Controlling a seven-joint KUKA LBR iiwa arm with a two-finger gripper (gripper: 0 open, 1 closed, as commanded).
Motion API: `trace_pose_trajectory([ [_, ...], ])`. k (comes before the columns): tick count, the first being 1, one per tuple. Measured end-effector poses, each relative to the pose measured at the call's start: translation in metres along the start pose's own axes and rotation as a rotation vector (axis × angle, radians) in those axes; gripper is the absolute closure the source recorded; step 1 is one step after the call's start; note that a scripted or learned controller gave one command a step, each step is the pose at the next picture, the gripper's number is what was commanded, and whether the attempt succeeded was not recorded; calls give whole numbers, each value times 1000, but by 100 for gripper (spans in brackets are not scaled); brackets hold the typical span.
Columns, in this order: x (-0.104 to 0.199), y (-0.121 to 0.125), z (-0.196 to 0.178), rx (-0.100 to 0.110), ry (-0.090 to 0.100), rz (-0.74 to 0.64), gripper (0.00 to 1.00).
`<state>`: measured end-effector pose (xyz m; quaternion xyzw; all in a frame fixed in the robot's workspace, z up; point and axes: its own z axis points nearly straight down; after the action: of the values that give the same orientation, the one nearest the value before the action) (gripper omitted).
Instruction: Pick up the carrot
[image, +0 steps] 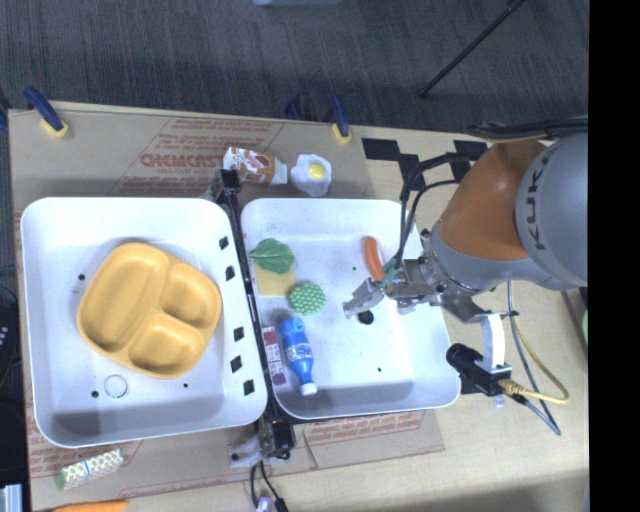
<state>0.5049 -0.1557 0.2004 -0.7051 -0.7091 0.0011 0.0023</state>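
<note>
The carrot (373, 257) is a small orange stick lying in the upper right part of the right bin (330, 395). My gripper (364, 301) hangs just below and slightly left of it, over the bin floor. Its fingers look spread, with nothing between them. The arm's grey and orange wrist (490, 225) comes in from the right, over the bin's right rim.
In the right bin lie a green leaf (272, 256), a green round knobbly ball (307, 297) and a blue bottle (296, 353) near the left wall. The left bin (60, 225) holds a yellow divided plate (150, 308). A small carton (248, 165) and a white-yellow item (313, 173) sit behind the bins.
</note>
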Motion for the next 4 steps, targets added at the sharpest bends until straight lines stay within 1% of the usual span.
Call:
trace_pose_trajectory([
  [1, 24, 51, 24, -2, -2, -188, 0],
  [2, 56, 80, 25, -3, -2, -262, 0],
  [3, 54, 103, 109, 0, -2, -578, 0],
  [4, 74, 153, 7, -5, -5, -731, 0],
])
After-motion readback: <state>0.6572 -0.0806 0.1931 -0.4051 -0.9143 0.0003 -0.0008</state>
